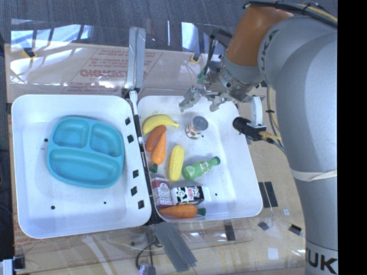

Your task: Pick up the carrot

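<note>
Fingers (pixel 202 102) spread open, empty, above right bin (pixel 243 179).

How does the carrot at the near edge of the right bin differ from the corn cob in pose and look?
The carrot lies crosswise along the bin's near wall; the corn cob lies lengthwise mid-bin. The carrot is orange with a green end; the corn cob is all yellow. Both lie flat in the right bin.

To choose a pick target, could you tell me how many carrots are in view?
3: two carrots side by side below the banana, one carrot at the right bin's near edge.
</note>
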`<state>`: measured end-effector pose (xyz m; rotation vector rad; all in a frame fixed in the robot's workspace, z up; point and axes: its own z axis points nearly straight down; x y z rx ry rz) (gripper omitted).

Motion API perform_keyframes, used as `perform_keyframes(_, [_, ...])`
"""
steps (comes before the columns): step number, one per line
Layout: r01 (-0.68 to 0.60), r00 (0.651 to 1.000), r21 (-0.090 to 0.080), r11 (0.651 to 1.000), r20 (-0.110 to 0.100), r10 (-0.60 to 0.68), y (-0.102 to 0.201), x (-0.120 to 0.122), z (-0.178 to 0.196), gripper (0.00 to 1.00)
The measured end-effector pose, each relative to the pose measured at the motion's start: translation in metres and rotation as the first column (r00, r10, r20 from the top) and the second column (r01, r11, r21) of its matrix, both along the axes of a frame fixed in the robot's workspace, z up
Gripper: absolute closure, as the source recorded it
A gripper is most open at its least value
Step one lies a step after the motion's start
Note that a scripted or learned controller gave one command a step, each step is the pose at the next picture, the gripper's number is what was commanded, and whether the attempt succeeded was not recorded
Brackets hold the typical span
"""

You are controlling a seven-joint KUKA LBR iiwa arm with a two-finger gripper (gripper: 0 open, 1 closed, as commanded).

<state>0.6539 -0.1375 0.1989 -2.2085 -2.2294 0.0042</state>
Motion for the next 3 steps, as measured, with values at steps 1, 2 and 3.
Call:
perform_keyframes(1, [0.17, 0.985, -0.002, 0.985, 0.003, -0.17, -0.005, 0.003, 0.022, 0.0])
perform_keyframes(2, [-0.057, 0.998, -0.008, 0.998, 0.032, 0.057, 0.027, -0.021, -0.066, 0.0])
perform_keyframes(3, [0.163, 0.987, -0.001, 0.987, 0.003, -0.163, 0.042, -0.063, -0.107, 0.0])
